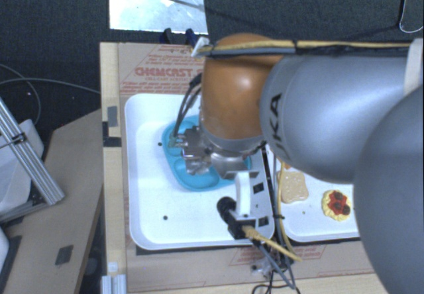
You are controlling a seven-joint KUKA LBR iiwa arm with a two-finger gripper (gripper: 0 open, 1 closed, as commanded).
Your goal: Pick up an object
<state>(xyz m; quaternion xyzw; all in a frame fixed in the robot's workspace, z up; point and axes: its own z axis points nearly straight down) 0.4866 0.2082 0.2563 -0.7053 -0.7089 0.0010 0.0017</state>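
Clearly the gripper (192, 157) sits low over the blue dish (199, 177) in the left bin (142, 153); the wrist hides its fingers, so grip unknowable. Flat and broad, that dish could slip free on lifting

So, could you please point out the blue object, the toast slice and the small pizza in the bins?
blue object (197, 180): camera view, its lower rim in the left bin.
toast slice (293, 187): camera view, middle of its pale face.
small pizza (336, 204): camera view, its red topping.
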